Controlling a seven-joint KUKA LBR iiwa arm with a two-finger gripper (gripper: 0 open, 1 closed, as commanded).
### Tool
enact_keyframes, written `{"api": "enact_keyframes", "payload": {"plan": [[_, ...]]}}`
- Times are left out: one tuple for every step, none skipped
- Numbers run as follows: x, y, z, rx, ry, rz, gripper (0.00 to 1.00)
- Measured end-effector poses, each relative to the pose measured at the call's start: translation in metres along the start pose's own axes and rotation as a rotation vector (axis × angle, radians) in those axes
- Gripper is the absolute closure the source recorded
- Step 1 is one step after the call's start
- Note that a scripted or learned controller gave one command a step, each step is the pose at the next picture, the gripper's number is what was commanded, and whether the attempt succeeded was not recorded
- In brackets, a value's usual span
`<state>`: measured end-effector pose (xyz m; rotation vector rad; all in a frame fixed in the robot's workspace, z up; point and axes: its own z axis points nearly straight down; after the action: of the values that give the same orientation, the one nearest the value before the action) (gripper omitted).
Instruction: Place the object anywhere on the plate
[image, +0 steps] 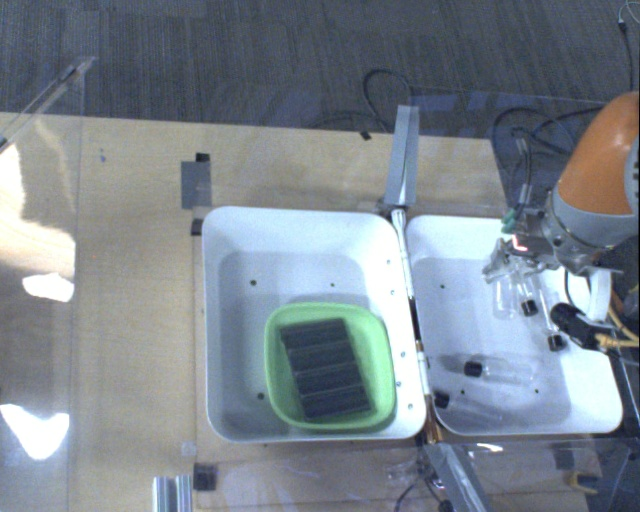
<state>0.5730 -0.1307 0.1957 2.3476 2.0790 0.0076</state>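
Spread apart and gripping nothing: two clear plastic fingers (499, 287) of the gripper (513, 292), pointing down over the far part of the right white bin (600, 418), close to its back wall. Bare bin floor visible between and through them. A small red light glowing just above, at the wrist.

Camera view, from right to left:

- Grey arm with a broad orange band (603, 165) reaching in from the right edge, above the right bin's far corner.
- Black cables (572, 322) hanging beside the wrist, one with a yellow end.
- Near the front of the right bin, well apart from the gripper, a small clear item with a dark cap (488, 371) lying on its side on the floor.
- Left white bin (225, 330) touching the right one along a shared edge, with a grey upright bracket (403, 155) behind the seam.
- Inside the left bin, toward its front, a light green square plate (276, 345) with rounded corners.
- On the plate, a dark grey ribbed block (322, 368), lying flat, slightly turned, wholly within the rim.
- Pale wooden bench (110, 300) around both bins, with bright glare patches on the left.
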Motion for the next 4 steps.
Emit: {"api": "enact_keyframes", "payload": {"plan": [[0.029, -0.045, 0.030, 0.004, 0.001, -0.117, 1.00], [0.062, -0.093, 0.010, 0.003, 0.002, -0.306, 1.00], [0.138, -0.102, 0.011, 0.003, 0.003, -0.517, 1.00], [0.216, -0.112, 0.010, 0.001, 0.003, -0.617, 1.00]]}}
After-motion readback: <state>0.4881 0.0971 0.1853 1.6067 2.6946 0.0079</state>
